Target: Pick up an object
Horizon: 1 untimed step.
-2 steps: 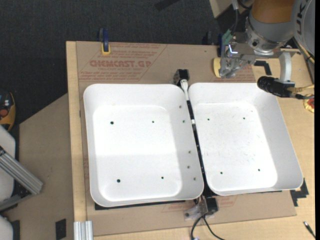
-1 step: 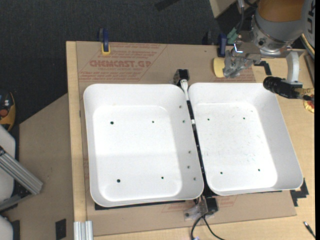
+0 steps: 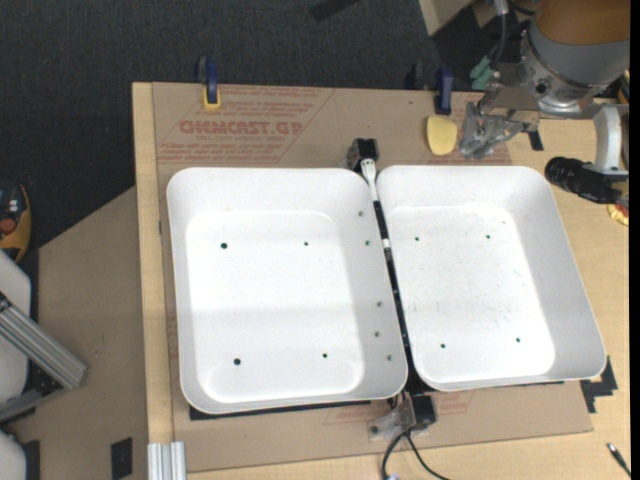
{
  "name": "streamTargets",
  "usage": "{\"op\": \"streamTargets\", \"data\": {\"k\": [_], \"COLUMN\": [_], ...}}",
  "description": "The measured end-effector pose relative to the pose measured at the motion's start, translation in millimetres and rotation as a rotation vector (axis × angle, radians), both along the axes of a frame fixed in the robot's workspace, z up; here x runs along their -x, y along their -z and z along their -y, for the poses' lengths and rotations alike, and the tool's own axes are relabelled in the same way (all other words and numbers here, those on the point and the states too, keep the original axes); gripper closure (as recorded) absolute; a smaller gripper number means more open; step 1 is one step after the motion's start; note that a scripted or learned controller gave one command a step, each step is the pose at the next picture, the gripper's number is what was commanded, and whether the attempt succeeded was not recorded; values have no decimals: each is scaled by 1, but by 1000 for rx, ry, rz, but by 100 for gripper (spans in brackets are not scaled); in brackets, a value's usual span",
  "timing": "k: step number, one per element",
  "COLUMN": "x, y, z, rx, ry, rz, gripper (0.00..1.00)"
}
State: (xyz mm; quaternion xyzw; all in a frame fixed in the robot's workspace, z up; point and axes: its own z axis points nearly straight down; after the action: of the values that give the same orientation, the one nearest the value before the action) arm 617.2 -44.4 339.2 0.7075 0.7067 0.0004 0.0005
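Left bin (image 3: 200,298) at bench (image 3: 160,148) front | right bin (image 3: 570,298) touching beside | yellow object (image 3: 441,135) past right bin's far rim | gripper (image 3: 482,138) just beside it, jaw state unclear

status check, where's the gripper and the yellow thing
Gripper above bench, beyond right bin. Yellow object on board beside it, outside the bins. Nothing between them.

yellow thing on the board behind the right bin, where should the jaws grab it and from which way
The yellow object looks small and rounded, lying on the brown board just beyond the right bin, with the gripper right beside it. A top-down approach, closing across its narrower left-to-right width at the middle, seems best. Its exact shape is too small to tell.
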Motion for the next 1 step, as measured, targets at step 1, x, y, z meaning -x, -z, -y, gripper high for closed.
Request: {"op": "streamTargets", "data": {"k": [1], "x": [0], "y": [64], "z": [-26], "rx": [-2], "ry": [-4], "rz": [-9], "gripper": [100]}}
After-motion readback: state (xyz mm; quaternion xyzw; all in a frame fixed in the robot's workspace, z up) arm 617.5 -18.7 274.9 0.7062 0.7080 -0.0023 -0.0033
